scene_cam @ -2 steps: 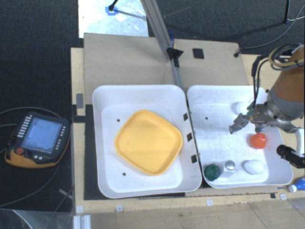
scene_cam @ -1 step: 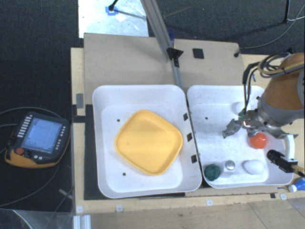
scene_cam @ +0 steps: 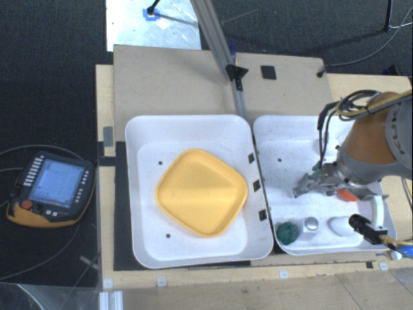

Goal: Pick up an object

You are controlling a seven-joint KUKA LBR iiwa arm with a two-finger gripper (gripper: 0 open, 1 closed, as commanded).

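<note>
One yellow plate (scene_cam: 202, 192) fills the left bin (scene_cam: 139, 173); end effector (scene_cam: 310, 185) grip state unclear

The grey arm (scene_cam: 387, 131) reaches in from the right, its orange band (scene_cam: 368, 141) bulking above the wrist as the arm bends steeply downward. Black cables loop across its upper side. The gripper (scene_cam: 308, 187) points down and to the left, low; its metal tip looks narrow, though blur hides the detail.
</note>
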